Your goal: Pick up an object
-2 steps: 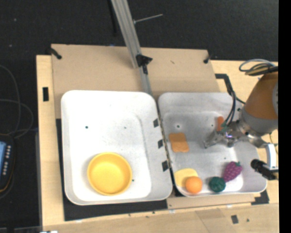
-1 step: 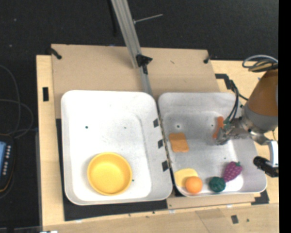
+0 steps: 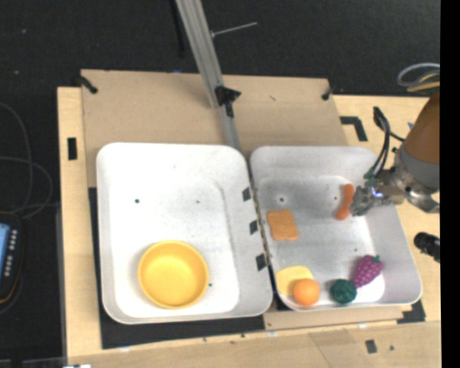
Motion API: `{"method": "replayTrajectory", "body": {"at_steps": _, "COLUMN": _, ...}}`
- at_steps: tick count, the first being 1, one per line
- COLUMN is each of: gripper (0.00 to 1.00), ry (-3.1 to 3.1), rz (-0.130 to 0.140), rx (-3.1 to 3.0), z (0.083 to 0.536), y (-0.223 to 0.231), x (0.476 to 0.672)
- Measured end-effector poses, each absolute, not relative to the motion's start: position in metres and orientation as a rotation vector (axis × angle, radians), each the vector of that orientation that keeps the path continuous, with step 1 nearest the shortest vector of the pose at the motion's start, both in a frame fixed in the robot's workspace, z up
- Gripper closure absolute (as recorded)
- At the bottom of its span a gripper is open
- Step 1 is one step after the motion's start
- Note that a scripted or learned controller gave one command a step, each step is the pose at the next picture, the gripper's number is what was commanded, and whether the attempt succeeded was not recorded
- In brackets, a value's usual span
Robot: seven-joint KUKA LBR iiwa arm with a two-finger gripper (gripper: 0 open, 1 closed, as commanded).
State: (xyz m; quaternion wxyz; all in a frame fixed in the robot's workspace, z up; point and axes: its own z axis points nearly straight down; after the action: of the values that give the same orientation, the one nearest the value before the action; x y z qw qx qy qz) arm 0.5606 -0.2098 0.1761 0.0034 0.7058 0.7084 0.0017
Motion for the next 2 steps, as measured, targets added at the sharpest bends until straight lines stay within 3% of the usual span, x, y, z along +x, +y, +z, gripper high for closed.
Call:
{"method": "replayTrajectory", "body": {"at_steps": 1, "gripper": 1.0, "ry": 2.22, "rz": 0.005, "rx": 2.211, "z": 0.236, "y": -0.219, "x": 0.558}}
{"method": "replayTrajectory", "body": {"at_steps": 2, "gripper": 1.0, "ry": 2.221, "rz": -0.004, "rx": 2.22, "z": 0.216, "y": -0.221, "x": 0.558}}
